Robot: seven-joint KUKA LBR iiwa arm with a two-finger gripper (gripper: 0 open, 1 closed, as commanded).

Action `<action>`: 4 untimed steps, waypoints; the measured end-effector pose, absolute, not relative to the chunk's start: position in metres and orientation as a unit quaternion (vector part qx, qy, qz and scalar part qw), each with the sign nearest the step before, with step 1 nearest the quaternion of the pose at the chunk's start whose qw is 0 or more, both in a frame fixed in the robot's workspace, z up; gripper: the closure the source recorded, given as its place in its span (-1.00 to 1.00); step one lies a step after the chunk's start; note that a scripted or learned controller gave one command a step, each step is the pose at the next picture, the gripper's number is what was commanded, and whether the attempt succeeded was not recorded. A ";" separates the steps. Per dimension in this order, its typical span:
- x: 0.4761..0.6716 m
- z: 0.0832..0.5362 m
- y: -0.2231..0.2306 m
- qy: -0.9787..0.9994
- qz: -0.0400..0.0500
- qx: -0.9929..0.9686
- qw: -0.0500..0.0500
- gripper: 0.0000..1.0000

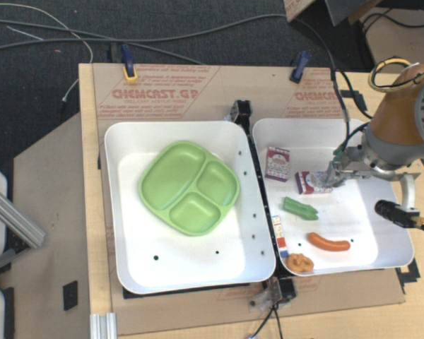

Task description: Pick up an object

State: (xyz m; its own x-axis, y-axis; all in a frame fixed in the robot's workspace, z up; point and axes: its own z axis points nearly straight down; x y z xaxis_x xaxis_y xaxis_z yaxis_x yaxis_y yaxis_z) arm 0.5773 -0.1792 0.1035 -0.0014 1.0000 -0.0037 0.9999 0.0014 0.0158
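Observation:
The right bin (381,256) holds several small items. A purple-and-white packet (277,163) lies near its back left. A small maroon-and-white pack (304,183) sits in the middle, with my gripper (326,179) low over the bin floor right at its right edge. I cannot see whether the pack sits between the fingers. Nearer the front lie a green pickle-like piece (299,208), an orange-red sausage (329,243) and an orange pretzel-like piece (300,263). A thin red-and-white strip (278,233) rests against the bin's left wall.
The left bin (127,260) holds a green divided plate (189,187). The grey arm with its orange band (399,122) reaches in over the right bin's far right side. Clamps (129,70) and cables sit along the back of the bench.

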 end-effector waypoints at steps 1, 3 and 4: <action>0.584 0.159 -0.171 0.708 0.001 0.707 0.002 1.00; 0.585 0.255 -0.174 0.708 0.001 0.707 0.001 1.00; 0.577 0.261 -0.118 0.709 0.000 0.706 -0.001 1.00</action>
